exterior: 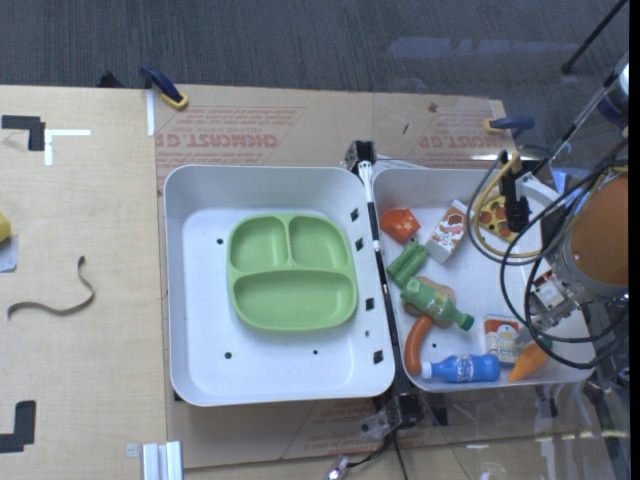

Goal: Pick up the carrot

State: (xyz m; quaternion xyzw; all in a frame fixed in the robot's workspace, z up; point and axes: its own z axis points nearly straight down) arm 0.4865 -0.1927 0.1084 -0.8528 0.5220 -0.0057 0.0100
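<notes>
The carrot (527,361) is a small orange cone lying in the near right corner of the right bin (470,393), beside a blue bottle (462,369). The arm comes in from the right, its orange band (605,230) above the bin's right side. My gripper (547,311) hangs below the band amid cables, just above and slightly right of the carrot. Nothing shows between gripper and carrot to say they touch.
The right bin also holds a red-orange vegetable (399,224), a juice box (449,232), a pizza slice (492,214), a green piece (408,264), a green bottle (440,303), a sausage (416,340) and a small carton (500,336). The left bin (190,298) bears a green divided plate (293,271).
</notes>
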